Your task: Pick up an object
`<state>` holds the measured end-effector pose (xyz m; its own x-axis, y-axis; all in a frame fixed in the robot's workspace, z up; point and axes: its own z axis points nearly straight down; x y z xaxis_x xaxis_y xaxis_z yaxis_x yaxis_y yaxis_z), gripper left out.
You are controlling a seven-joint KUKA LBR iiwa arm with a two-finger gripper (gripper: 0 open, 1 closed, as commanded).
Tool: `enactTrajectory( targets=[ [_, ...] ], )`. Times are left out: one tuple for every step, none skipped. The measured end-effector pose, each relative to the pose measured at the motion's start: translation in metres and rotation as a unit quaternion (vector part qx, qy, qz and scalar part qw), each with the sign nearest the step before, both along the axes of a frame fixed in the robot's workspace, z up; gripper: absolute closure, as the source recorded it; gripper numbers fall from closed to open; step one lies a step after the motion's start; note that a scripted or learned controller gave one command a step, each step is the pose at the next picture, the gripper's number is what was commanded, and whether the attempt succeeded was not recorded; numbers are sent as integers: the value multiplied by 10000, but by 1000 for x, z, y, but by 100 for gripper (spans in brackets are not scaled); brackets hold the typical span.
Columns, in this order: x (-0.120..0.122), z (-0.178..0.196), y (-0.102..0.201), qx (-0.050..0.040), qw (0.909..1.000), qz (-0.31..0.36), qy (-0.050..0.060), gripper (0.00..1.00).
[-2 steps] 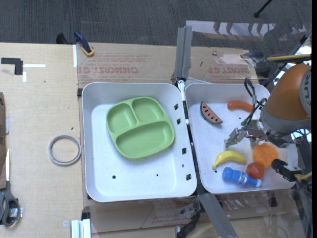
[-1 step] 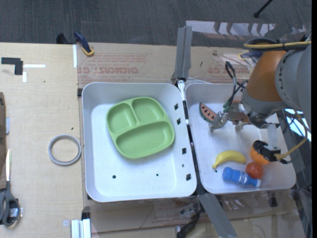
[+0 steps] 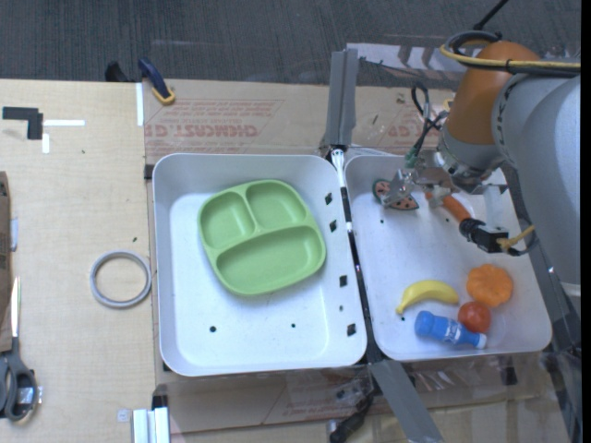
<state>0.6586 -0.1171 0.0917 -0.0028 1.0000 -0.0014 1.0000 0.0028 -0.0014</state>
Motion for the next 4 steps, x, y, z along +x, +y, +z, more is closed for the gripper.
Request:
enactTrajectory(
  targets=[
    [-3, 6, 0, -1, 10000, 20, 81, 100],
    [-18, 100, 79, 3, 10000, -5, -4, 100],
    [-56, 71, -35, -4, 10000, -19, 7, 100],
    [-58, 134, 19, 2, 10000, -1, -2, 100]
  ],
)
